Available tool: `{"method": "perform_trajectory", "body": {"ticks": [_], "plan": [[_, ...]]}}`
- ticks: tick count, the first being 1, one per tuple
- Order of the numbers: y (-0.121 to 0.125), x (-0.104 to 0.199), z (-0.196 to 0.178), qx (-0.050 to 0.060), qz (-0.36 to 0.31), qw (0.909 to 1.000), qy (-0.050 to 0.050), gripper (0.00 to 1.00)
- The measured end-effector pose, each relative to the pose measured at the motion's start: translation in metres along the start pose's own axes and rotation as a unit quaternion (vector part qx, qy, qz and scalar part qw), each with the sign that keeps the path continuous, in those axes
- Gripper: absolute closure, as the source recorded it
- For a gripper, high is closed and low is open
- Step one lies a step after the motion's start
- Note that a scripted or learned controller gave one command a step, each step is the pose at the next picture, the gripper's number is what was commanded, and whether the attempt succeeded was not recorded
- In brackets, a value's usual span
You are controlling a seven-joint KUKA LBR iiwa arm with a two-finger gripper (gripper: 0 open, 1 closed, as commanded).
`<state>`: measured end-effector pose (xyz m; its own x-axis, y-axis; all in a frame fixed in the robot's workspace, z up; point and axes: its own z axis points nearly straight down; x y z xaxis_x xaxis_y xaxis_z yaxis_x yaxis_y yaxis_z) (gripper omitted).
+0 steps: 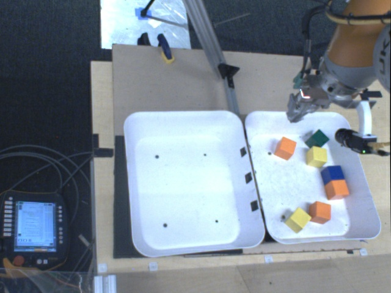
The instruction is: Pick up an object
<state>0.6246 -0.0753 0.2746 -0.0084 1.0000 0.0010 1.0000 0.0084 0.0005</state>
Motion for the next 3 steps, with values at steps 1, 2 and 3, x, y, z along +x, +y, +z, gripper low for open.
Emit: {"method": "perform_trajectory", "body": {"ticks": [1,2,3], "plan": [[-0.023,0.041,-0.004,0.0,0.0,1.0,0.0,1.0],[-0.049,0.085,-0.007,0.001,-0.001,1.0,0.0,1.0],[-0.065,0.131,0.009,0.001,-0.001,1.0,0.001,1.0]]}}
